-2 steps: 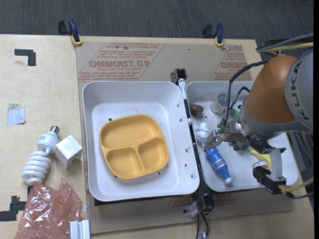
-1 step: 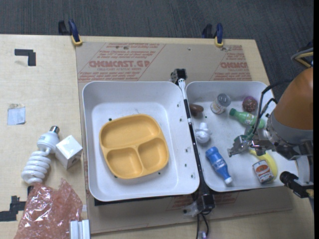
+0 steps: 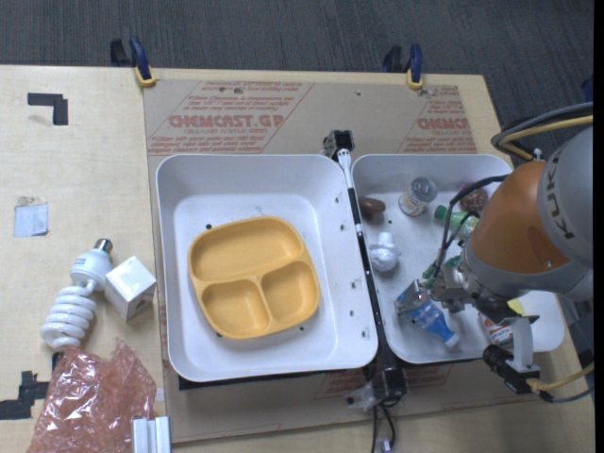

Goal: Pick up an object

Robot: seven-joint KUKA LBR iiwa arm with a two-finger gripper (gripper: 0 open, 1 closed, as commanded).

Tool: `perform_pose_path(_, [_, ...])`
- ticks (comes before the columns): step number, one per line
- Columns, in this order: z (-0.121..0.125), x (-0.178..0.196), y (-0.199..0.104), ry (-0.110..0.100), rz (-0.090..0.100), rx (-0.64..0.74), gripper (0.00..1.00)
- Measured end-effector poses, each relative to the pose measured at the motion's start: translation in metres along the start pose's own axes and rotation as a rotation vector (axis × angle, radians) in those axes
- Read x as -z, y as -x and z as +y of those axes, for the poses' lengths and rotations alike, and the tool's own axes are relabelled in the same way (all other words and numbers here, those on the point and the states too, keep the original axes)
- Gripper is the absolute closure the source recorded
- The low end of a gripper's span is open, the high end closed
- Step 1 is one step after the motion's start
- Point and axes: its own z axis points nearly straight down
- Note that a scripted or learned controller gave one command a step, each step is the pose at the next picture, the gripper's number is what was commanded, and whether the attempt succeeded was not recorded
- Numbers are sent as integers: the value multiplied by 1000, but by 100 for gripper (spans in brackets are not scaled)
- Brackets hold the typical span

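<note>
While the arm (image 3: 528, 225) hangs over the right bin (image 3: 396, 173) w/ clutter, can't tell the jaws' state.

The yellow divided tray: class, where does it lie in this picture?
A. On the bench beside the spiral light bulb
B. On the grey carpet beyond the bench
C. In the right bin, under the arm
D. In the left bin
D: the yellow divided tray rests on the floor of the left bin, apart from the spiral light bulb out on the bench and from the arm over the right bin.
</note>
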Motion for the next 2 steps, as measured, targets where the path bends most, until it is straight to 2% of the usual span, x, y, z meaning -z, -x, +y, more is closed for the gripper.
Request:
perform_pose_path(1, [1, 10, 1, 2, -1, -1, 100])
perform_pose_path(2, [1, 100, -88, 2, -1, 3, 100])
